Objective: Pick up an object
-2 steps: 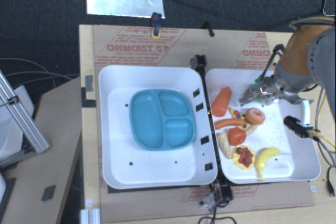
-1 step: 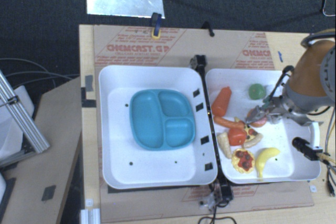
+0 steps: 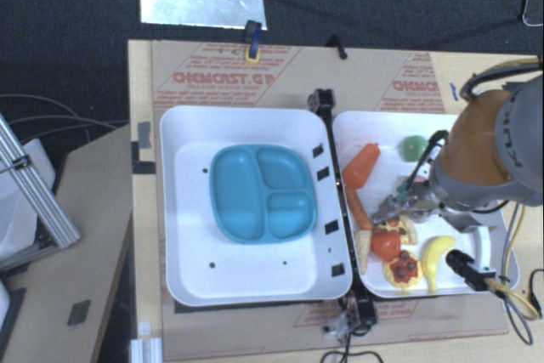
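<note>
The left bin [image 3: 178,208] holds a blue divided plate [image 3: 262,193] lying flat near its middle, and nothing there bears on the pick. All the candidate objects sit in the right bin [image 3: 382,127]: an orange carrot-shaped toy [image 3: 360,165] leaning along the bin's left wall, a green round toy [image 3: 413,147] toward the far side, and nearer the front a red tomato-like toy [image 3: 386,245], a small red-and-yellow piece [image 3: 403,269] and a yellow banana [image 3: 435,258]. Judging by how these lie, all resting on the bin floor, no object has been lifted, so the pick itself is still to do. The gripper [image 3: 399,206] hangs low over the cluster, just above the tomato-like toy, with the arm [image 3: 489,153] sloping down into the bin from the right, its orange band above the wrist. Whether the fingers are apart or together cannot be told at this angle, and nothing is visibly between them.
</note>
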You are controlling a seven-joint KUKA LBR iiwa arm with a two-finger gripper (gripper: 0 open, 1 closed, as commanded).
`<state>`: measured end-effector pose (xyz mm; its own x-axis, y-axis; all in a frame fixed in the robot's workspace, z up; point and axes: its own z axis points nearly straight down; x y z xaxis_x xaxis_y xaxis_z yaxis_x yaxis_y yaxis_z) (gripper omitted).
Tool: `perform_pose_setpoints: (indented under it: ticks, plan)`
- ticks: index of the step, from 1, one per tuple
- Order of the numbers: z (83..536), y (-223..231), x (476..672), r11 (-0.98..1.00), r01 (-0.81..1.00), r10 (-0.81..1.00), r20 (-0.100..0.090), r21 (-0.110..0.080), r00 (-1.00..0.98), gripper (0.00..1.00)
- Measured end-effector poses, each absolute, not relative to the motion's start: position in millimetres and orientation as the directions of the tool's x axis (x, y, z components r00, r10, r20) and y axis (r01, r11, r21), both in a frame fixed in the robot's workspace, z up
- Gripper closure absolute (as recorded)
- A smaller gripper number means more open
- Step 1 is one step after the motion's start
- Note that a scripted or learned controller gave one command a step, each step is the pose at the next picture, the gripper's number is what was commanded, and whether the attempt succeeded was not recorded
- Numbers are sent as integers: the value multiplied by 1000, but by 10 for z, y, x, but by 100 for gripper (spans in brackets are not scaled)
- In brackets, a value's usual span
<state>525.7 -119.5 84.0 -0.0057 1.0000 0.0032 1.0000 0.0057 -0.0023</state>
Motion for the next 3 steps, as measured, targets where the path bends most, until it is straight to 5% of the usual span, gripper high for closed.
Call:
perform_pose_setpoints:
  ticks: [1, 2, 3]
  plan:
    - [844, -1217, 5303, 3, 1000, 1000, 0, 2, -3, 0]
    - [1917, -738, 6019, 12, 1000, 1000, 0, 18, -12, 0]
    - [1105, -844, 5406, -1, 1000, 1000, 1, -10, 1, 0]
